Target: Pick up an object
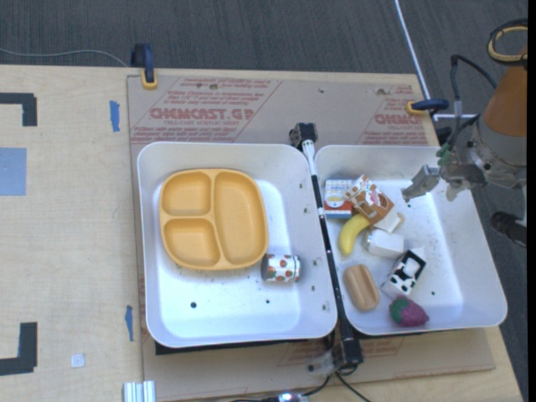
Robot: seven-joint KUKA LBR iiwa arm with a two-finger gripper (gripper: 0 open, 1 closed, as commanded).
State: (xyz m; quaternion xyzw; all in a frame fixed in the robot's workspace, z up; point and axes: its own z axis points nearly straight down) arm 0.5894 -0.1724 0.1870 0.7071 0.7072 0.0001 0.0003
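Note:
The right bin (469,300) holds several small objects: a yellow banana (351,234), a red and white carton (337,198), an orange-brown toy house (369,198), a white block (385,243), a black-and-white cow figure (406,273), a tan bread roll (362,286) and a pink-purple berry (408,312). My gripper (434,191) hovers over the upper right part of that bin, to the right of the pile. Its fingers are open with nothing between them.
The left bin (167,308) holds a yellow divided plate (213,219) and a small cup with a strawberry print (281,268) lying by the plate's lower right corner. A black clamp (302,133) sits where the bins meet at the back.

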